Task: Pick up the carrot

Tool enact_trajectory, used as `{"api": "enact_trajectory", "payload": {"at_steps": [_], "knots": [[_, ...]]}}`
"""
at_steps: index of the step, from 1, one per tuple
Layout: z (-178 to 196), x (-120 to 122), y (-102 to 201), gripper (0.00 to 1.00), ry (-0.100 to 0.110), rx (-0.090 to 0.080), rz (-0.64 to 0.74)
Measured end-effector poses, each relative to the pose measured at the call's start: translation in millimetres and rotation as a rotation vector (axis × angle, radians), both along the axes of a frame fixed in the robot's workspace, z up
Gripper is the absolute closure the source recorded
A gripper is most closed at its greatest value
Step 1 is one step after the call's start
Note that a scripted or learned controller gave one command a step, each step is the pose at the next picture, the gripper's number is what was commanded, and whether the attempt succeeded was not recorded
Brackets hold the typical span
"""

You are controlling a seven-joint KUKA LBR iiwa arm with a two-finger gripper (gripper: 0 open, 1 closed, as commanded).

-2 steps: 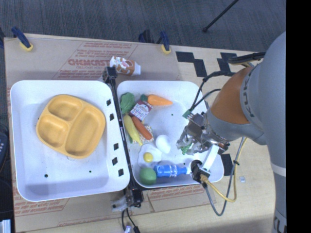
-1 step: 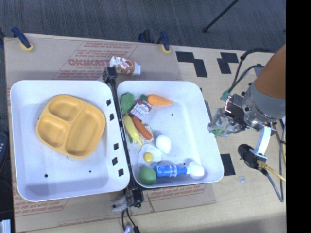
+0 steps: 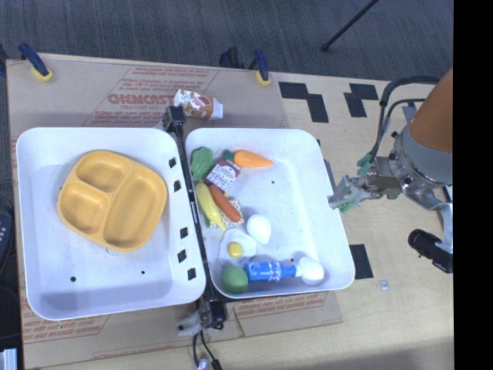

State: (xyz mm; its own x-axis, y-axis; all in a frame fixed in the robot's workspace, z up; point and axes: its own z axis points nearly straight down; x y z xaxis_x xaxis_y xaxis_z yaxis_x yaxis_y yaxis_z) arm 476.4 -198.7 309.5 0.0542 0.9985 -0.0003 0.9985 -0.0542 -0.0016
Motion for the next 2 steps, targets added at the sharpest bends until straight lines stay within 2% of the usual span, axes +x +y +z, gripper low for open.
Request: {"api": "enact_trajectory", "payload": {"at_steps": [1,2], "knots": [[-191,-1,40,1.00,0.006,0.004,-0.159],[-66,0,12,1.00,-0.001,0.000,-0.240]]}}
